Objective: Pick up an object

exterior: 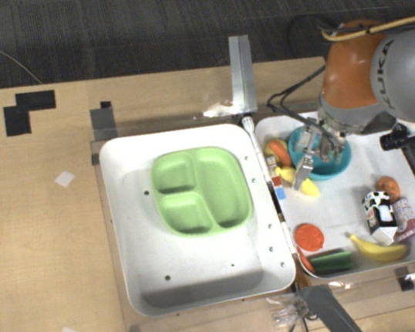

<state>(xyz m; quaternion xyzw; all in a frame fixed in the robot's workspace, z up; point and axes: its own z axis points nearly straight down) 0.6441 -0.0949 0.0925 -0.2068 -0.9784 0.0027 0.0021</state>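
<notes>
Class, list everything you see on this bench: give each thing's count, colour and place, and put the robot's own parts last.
Bins: two, white, side by side on the bench.
Divided tray: one, light green, in the left bin.
Bowl: one, teal, top of the right bin, under the gripper.
Banana: one, yellow, right bin's lower edge.
Round disc: one, orange-red, lower left of the right bin.
Green block: one, dark green, just below the disc.
Black-and-white toy: one, right bin's right side, above the banana.
Small yellow piece: one, beside the bowl.
Arm: one, grey with orange band, entering from the right.
Gripper: one, over the bowl.
</notes>
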